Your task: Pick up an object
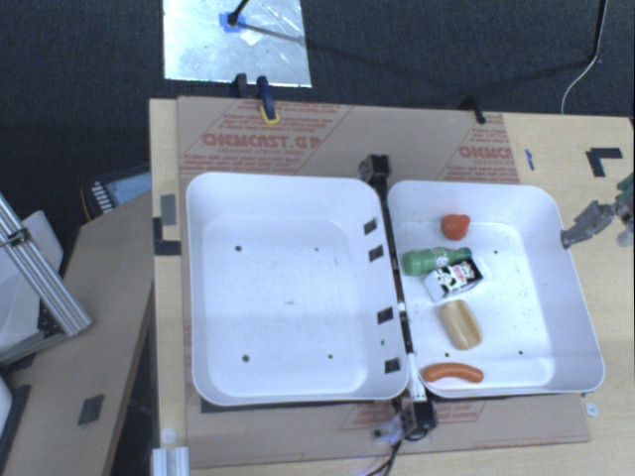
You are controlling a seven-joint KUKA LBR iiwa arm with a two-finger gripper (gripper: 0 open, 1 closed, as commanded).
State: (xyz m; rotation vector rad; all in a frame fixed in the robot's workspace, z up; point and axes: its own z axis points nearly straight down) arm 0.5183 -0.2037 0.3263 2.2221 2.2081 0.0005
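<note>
The right bin (556, 266) holds several small objects. A red round piece (454, 226) lies near its back. Below it a green bottle (435, 260) lies on its side, touching a black-and-white carton (454, 279). A tan bread roll (460, 323) sits nearer the front, and an orange-red sausage (452, 372) lies by the front rim. My gripper (585, 224) hangs at the far right, over the right rim of this bin, well apart from all the objects. Most of it is cut off by the frame edge.
The left bin (288, 286) sits beside the right one, joined along a black-clipped seam (392, 286). A shiny metal sheet (236, 28) lies beyond the bench. An aluminium frame (40, 276) stands at the left.
</note>
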